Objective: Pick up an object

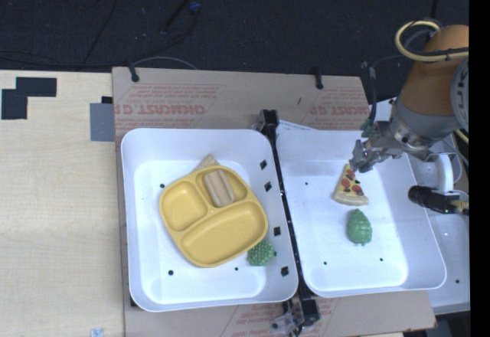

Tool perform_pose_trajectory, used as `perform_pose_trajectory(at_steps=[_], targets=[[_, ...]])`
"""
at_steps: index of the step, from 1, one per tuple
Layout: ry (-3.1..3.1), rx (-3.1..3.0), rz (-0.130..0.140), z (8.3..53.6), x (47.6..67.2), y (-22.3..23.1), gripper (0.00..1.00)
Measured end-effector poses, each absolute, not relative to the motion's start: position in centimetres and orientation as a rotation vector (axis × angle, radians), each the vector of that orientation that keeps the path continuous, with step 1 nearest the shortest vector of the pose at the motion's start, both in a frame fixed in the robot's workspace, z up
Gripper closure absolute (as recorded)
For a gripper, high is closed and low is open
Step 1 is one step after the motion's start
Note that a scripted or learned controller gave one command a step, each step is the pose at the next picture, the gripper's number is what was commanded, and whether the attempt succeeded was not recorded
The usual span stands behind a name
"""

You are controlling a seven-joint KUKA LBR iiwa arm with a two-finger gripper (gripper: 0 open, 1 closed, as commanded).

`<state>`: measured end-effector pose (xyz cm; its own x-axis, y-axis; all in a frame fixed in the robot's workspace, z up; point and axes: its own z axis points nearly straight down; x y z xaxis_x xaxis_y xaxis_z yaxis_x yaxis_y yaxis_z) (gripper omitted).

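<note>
Green lump [358, 227] sits at six o'clock from the pizza slice [349, 185]; both look light, rigid plastic. Gripper [361, 158] hovers at the slice's twelve o'clock tip, and whether it is open I cannot tell; pinching the slice's thin edges looks best.

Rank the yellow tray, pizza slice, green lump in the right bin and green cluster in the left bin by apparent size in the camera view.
1. Yellow tray, far the largest.
2. Pizza slice and green lump: too alike to rank.
3. Green cluster, slightly smallest.
</note>
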<state>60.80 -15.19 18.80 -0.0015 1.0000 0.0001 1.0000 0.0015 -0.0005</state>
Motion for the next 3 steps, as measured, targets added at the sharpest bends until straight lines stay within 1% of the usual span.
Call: perform_pose_trajectory(at_steps=[2, 3], targets=[[-2.225, -2.220, -0.001, 27.2, 60.8, -15.1, 1.00], [-2.223, -2.214, 0.002, 26.8, 60.1, -9.5, 1.00]])
